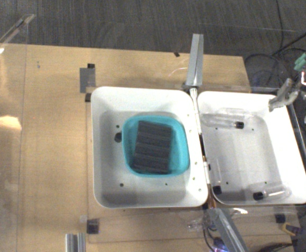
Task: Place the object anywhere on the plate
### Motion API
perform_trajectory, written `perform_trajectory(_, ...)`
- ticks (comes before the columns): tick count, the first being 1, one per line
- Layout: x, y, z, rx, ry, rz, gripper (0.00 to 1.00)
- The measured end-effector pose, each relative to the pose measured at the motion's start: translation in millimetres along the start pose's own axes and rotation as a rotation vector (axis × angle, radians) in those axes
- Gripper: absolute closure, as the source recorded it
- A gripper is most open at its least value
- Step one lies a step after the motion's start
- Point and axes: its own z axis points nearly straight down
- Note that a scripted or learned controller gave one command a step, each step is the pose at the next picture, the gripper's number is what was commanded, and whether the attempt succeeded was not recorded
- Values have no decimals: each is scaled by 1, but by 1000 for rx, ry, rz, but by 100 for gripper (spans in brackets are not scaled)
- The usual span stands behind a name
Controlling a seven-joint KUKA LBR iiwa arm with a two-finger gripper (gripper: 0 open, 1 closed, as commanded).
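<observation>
Dark ridged block (152, 148) flat on the teal plate (180, 156), roughly centred, inside the left bin (103, 140). In the right bin (295, 156), two clear tubes with dark tips: one far-left (224, 122), one near-right (268, 194), well apart. Gripper opening: cannot tell.

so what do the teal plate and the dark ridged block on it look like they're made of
The teal square plate looks like smooth moulded plastic: even colour, rounded corners, a soft sheen at the rim. The dark grey ridged block lying on it looks matte, perhaps foam or rubber: no glare, and parallel grooves across its top. Neither is certain from this view.
</observation>
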Motion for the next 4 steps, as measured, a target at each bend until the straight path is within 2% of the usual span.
perform_trajectory(1,-73,25,0,1,-2,117,0)
perform_trajectory(2,-98,34,0,1,-2,220,0)
perform_trajectory(3,-91,32,1,2,-3,335,0)
perform_trajectory(4,-102,35,0,1,-2,416,0)
